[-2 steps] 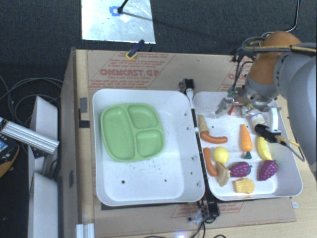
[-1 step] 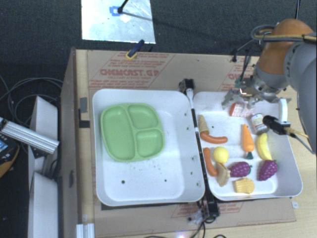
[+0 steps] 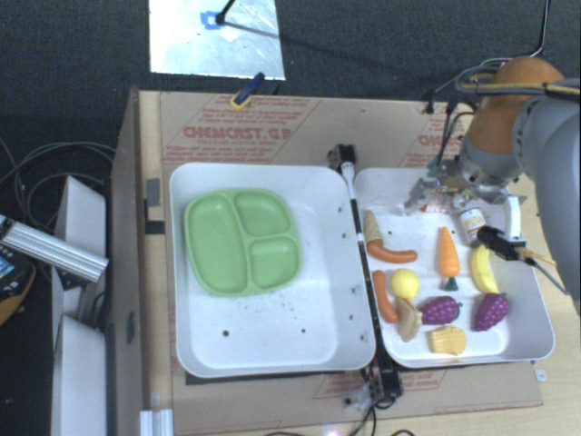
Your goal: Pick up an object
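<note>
We see the gripper (image 3: 427, 193) over the back of the right bin (image 3: 536, 330), near its far left corner, hanging from the grey arm (image 3: 545, 130) with its orange band. Whether it is released or clenched we cannot tell — its tip is a small blur against the white floor, and nothing can be made out in its grasp.

The toys lie nearer the front of that bin, apart from the tip. Closest is a cone (image 3: 372, 227) by the divider, with a sausage (image 3: 392, 254) just in front of it. A carrot (image 3: 448, 252) and a banana (image 3: 483, 271) sit to the right, a small bottle (image 3: 471, 222) behind them under the wrist. Farther forward are a lemon (image 3: 405, 284), 2 grape bunches (image 3: 440, 311) (image 3: 490, 311) and a corn piece (image 3: 447, 340).

The left bin (image 3: 272, 343) holds a green tray (image 3: 241, 241) with 3 compartments — well away from the gripper.
</note>
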`<state>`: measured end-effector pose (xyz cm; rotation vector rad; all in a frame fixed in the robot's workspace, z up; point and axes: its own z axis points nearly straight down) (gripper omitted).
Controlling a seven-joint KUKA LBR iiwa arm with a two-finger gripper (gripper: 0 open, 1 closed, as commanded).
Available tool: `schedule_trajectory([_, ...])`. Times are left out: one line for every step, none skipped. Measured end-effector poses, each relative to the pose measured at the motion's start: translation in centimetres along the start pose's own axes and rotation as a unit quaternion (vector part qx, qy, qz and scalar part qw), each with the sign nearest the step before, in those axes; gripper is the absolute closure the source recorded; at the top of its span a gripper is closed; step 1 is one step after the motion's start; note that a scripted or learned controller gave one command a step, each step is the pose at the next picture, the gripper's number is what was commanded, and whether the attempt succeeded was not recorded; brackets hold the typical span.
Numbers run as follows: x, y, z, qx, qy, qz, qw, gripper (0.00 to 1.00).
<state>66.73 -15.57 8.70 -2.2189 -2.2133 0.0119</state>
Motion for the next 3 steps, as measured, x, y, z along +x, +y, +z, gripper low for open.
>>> schedule_trajectory([0.2, -2.3, -4.0, -0.007, -0.001, -0.002, 1.0000, 0.00])
schedule_trajectory([-2.1, -5.6, 0.2, -0.008, 0.005, -0.005, 0.9999, 0.00])
schedule_trajectory([-2.4, -5.6, -0.9, -0.009, 0.002, -0.005, 0.9999, 1.00])
